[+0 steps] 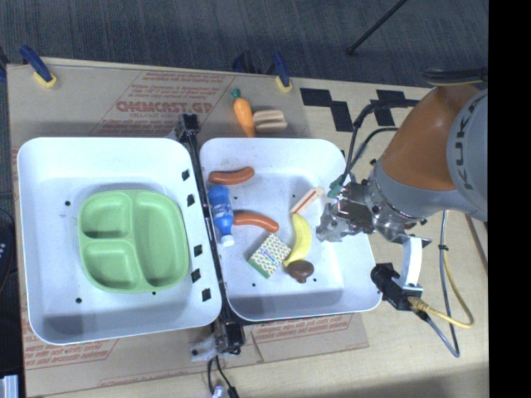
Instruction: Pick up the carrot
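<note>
Tool (330, 220) over right bin's (358, 295) right edge, just beside banana (300, 239); open or clenched, could not tell. Farther back, carrot (242, 115) on bench (124, 98) beyond bin, beside bun (269, 121).

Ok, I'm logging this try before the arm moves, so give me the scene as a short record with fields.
target: carrot, lying on the bench behind the right bin, beside a hot dog bun
gripper: gripper low over the right bin's right side, apart from the carrot
right bin contents: two sausages, blue bottle, banana, sponge
left bin contents: green divided plate in the left bin
carrot held: no
</note>
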Robot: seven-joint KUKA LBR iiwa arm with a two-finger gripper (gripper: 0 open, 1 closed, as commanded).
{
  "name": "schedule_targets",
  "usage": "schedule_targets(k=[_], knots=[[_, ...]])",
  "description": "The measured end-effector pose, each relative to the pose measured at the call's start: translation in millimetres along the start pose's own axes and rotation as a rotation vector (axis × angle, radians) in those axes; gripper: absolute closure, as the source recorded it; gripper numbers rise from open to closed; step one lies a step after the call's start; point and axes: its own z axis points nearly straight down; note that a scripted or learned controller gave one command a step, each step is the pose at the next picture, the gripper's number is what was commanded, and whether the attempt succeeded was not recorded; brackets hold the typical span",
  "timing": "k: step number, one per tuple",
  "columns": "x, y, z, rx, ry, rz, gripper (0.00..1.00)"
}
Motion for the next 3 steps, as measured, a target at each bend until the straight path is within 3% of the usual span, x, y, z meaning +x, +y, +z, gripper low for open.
schedule_targets(k=[1, 2, 3], knots=[[-54.0, 18.4, -73.2, -0.005, -0.003, -0.327, 1.0], [-42.8, 11.7, 36.9, 0.0, 0.0, -0.008, 1.0], [26.0, 0.5, -8.6, -0.002, 0.0, 0.192, 1.0]])
